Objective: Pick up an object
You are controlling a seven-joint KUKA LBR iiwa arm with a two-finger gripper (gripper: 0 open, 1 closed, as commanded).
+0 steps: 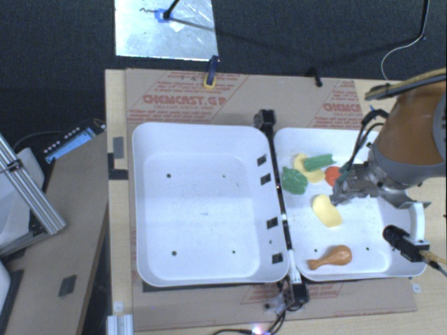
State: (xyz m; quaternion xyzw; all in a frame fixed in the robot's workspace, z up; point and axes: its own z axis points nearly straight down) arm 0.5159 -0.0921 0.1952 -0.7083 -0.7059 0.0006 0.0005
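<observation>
- The toy drumstick (332, 257) lies alone by the near wall of the right bin (367, 246). With room on every side, it looks an easy pick.
- The yellow wedge (326, 211) sits mid-bin, just beside the gripper (339, 195), which hangs low at its far edge. This is likely the chosen object. I cannot tell whether the gripper is spread or closed, and nothing shows held in it.
- Farther back, a red piece (333, 174), a green leafy piece (294, 181) and a yellow-and-green piece (312, 163) crowd together, which makes them awkward to grasp singly.

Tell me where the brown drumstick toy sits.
In the camera view, the brown drumstick toy lies in the right bin near its front wall, just below the yellow block.
</observation>
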